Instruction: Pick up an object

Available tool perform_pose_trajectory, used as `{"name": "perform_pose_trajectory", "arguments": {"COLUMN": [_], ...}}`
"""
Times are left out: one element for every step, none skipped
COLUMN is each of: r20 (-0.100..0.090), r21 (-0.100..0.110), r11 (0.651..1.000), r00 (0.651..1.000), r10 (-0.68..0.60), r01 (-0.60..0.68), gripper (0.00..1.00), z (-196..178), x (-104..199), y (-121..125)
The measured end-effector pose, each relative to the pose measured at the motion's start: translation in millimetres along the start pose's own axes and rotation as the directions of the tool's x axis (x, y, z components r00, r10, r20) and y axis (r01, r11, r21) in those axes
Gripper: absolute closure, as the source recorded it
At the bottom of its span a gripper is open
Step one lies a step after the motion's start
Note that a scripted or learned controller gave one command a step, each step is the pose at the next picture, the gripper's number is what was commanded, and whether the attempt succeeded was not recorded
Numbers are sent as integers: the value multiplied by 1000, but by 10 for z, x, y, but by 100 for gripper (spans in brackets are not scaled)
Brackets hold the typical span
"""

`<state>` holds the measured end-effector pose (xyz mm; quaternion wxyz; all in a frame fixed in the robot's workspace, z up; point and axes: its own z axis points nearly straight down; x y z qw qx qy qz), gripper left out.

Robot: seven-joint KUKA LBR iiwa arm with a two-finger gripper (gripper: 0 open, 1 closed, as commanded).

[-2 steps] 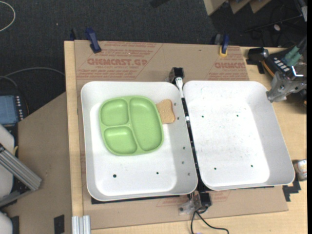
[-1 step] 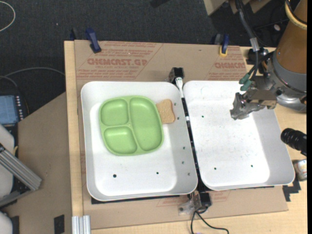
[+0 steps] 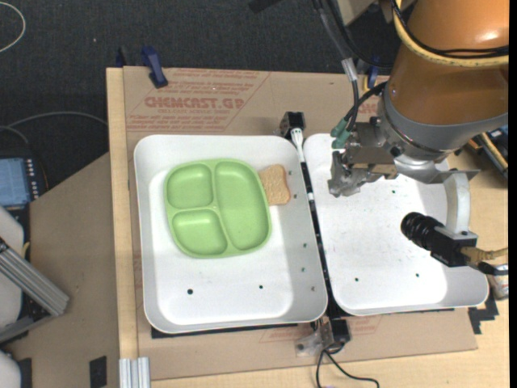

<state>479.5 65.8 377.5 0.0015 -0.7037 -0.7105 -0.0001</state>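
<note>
A green plate [image 3: 216, 207] with three compartments lies in the left bin [image 3: 161, 297]. A tan cracker-like piece [image 3: 275, 184] rests against the plate's right rim, near the bin's right wall. My gripper [image 3: 346, 183] hangs over the upper left part of the right bin [image 3: 380, 289], close to the divider between the bins. Nothing shows between its fingers, and I cannot tell how they stand. The cracker lies to the gripper's left, across the divider.
Both bins sit on a brown cardboard sheet [image 3: 202, 95]. A blue clip [image 3: 153, 65] holds its far edge, and a black clamp [image 3: 292, 124] sits at the top of the divider. The arm's orange band [image 3: 456, 14] looms over the right bin's far side.
</note>
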Motion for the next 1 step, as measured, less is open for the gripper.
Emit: {"name": "perform_pose_trajectory", "arguments": {"r20": [0], "r21": [-8], "r11": [1000], "r00": [1000], "r10": [6], "r01": [-6], "gripper": [100], "z": [-433], "x": [196], "y": [3]}}
